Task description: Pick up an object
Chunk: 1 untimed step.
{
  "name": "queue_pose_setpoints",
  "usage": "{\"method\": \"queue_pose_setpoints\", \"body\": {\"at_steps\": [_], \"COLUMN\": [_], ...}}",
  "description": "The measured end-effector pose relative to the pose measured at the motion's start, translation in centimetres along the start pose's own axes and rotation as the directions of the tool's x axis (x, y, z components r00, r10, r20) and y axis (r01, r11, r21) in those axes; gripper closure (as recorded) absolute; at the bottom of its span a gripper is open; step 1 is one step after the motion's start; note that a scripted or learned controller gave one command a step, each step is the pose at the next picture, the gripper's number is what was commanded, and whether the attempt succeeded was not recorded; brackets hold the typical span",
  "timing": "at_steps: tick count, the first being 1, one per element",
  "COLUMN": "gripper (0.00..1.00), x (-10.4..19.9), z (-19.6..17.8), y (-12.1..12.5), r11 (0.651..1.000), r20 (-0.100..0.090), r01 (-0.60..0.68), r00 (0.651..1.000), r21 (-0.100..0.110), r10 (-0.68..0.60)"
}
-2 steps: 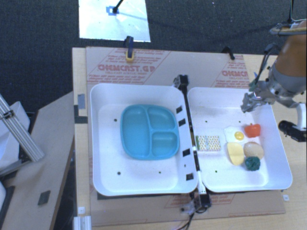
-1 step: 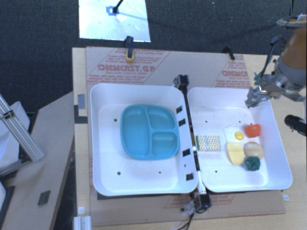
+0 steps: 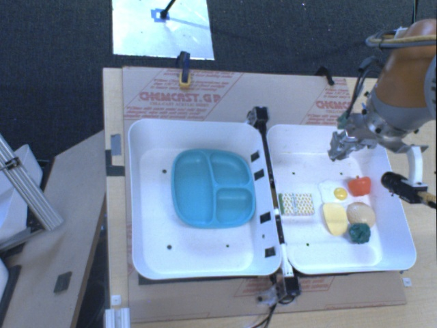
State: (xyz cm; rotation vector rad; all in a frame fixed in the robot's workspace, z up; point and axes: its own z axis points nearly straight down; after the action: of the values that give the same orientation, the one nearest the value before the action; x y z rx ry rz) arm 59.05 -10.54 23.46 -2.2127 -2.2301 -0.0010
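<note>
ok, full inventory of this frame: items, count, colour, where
bins: 2, white, side by side on the bench
divided tray: 1, light blue, middle of left bin
patterned block: 1, white with coloured specks, right bin by the divider
fried egg toy: 1, white with yellow yolk, right bin
red piece: 1, red-orange, right of the egg
yellow piece: 1, pale yellow, below the egg
tan piece: 1, beige, right of yellow piece
green piece: 1, dark green, below tan piece
arm: 1, grey and orange, upper right
gripper: 1, grey, over right bin's upper part
</note>
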Motion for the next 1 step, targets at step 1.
{"method": "queue_pose_setpoints", "body": {"at_steps": [1], "gripper": [1.0], "x": [5.27], "z": [-0.7], "y": [0.45], "r11": [1.0], "r20": [0.0], "r01": [0.001], "r00": [1.0], "r21": [-0.002], "r10": [-0.001]}}
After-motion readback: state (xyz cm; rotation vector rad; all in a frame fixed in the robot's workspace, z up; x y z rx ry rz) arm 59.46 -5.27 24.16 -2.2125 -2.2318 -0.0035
